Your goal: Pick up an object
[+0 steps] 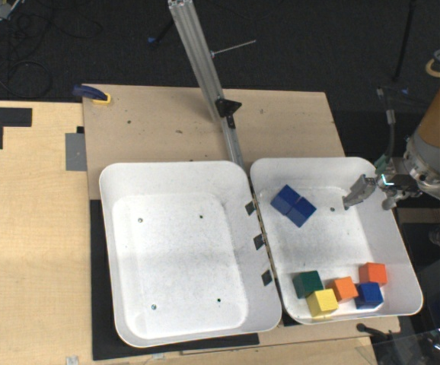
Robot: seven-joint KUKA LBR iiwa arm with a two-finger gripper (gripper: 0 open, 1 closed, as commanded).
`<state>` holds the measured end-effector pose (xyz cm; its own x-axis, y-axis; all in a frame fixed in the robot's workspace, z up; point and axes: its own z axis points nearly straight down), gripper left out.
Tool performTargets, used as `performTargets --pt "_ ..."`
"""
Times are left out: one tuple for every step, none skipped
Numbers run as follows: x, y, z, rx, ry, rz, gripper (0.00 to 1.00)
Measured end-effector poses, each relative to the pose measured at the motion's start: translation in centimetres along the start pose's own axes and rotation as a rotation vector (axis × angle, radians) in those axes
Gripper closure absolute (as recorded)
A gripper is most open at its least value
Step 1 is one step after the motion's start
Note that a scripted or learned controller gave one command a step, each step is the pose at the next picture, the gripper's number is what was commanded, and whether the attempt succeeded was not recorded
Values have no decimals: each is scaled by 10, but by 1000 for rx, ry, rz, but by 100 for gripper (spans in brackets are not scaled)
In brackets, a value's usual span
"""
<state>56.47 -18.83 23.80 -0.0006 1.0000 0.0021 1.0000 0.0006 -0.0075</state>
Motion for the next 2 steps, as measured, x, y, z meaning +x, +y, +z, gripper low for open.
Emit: performTargets --pt "0 1 -2 -4 -1 0 0" --pt "-1 -8 45 1 0 1 0"
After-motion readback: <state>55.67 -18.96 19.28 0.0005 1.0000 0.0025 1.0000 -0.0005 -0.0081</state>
